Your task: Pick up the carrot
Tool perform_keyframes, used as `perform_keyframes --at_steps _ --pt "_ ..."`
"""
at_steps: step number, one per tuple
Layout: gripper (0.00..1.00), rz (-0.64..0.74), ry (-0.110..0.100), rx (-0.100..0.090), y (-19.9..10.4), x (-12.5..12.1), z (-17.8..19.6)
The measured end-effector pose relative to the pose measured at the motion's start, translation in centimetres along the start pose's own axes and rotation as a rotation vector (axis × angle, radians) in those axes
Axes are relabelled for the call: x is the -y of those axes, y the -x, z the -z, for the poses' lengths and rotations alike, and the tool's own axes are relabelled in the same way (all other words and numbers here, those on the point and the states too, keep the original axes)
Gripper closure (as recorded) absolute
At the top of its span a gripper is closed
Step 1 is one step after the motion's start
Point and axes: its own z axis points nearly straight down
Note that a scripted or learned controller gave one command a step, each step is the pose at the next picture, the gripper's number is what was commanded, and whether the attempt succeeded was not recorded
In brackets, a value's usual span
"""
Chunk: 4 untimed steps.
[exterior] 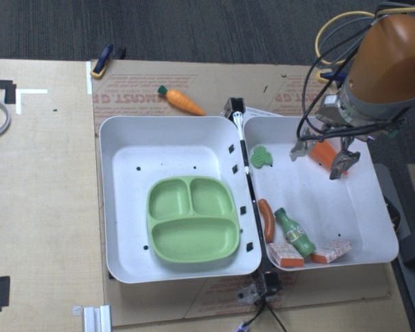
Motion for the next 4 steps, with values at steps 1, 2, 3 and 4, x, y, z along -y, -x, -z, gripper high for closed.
perform_keyframes --at_steps 1,2,3,4 --pt "0.00 0.119 0.001 0.000 -0.2 3.0 -3.4" --pt "1.00 0.113 -0.002 0.005 -0.1 3.1 -2.4" --pt "1.00 0.246 0.000 0.001 -4.9 8.1 0.9" --pt "1.00 0.232 0.002 0.000 -2.5 6.0 -10.2"
